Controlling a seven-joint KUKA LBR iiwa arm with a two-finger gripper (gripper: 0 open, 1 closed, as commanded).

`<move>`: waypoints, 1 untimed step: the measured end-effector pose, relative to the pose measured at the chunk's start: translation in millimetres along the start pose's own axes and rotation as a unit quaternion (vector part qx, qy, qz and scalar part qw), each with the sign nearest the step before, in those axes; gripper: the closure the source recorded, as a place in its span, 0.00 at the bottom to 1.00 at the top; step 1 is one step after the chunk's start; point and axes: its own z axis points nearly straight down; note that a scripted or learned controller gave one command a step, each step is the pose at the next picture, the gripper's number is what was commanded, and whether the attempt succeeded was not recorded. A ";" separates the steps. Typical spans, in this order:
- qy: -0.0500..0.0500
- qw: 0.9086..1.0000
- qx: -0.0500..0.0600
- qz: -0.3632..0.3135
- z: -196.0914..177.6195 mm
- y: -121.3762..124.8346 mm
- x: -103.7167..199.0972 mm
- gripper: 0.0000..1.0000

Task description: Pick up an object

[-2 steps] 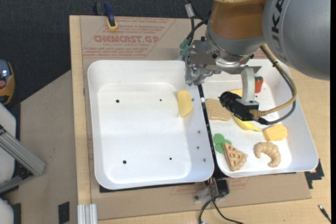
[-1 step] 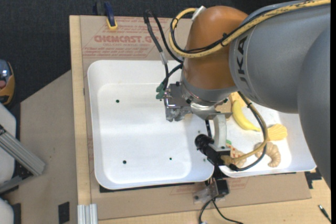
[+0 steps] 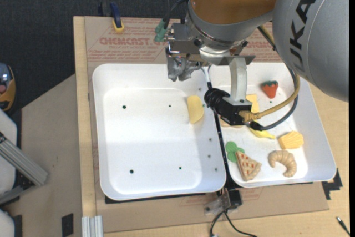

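Observation:
A pale yellow wedge-shaped toy (image 3: 194, 109) lies in the left bin (image 3: 144, 141), close to its right wall. My gripper (image 3: 181, 70) hangs above that bin's far right corner, a little up and to the left of the yellow wedge and apart from it. I see nothing held in it. The right bin (image 3: 319, 147) holds toy food: a red strawberry (image 3: 269, 89), a croissant (image 3: 283, 162), a pizza slice (image 3: 247, 165), a ridged orange-yellow block (image 3: 290, 140), a green piece (image 3: 231, 149) and a thin yellow piece (image 3: 260, 132).
The arm's grey and orange body covers the far part of the right bin. The bins rest on a brown board (image 3: 89, 53) with a blue and yellow clamp (image 3: 116, 16) at its far edge. Metal framing (image 3: 22, 161) stands at the left.

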 end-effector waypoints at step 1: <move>-0.006 1.000 0.016 0.001 114.1 -43.0 38.0 1.00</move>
